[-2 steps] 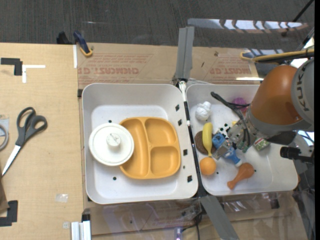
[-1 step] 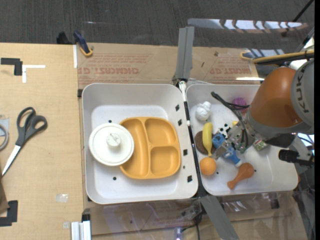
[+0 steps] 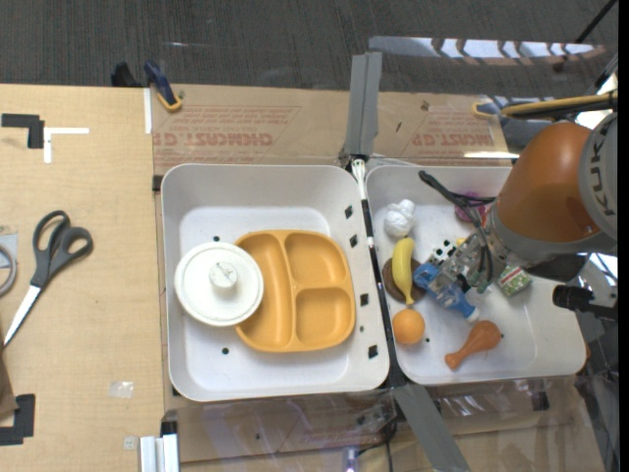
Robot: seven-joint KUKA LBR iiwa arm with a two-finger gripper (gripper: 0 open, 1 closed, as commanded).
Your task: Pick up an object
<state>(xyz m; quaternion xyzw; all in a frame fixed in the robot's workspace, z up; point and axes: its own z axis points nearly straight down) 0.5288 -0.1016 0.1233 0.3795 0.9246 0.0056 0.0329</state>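
Plywood bench (image 3: 79, 146) carries scissors (image 3: 44, 254) at its left and two white bins side by side, with dark carpet (image 3: 246, 18) beyond. The left bin (image 3: 187, 190) holds a yellow divided plate (image 3: 305, 293) and a white lid (image 3: 219, 281). In the right bin (image 3: 550, 357) lie a banana (image 3: 403, 264), an orange (image 3: 409, 326), a toy drumstick (image 3: 474, 344) and a white figure (image 3: 398, 219). The gripper (image 3: 462, 268) sits low among small clutter beside the banana; whether it grips anything cannot be told.

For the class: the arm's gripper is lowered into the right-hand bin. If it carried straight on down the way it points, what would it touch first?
Most likely the blue toy lying beneath the gripper, beside the banana in the right bin. Depth is hard to judge from this slanted view, so it could instead meet the bin floor.
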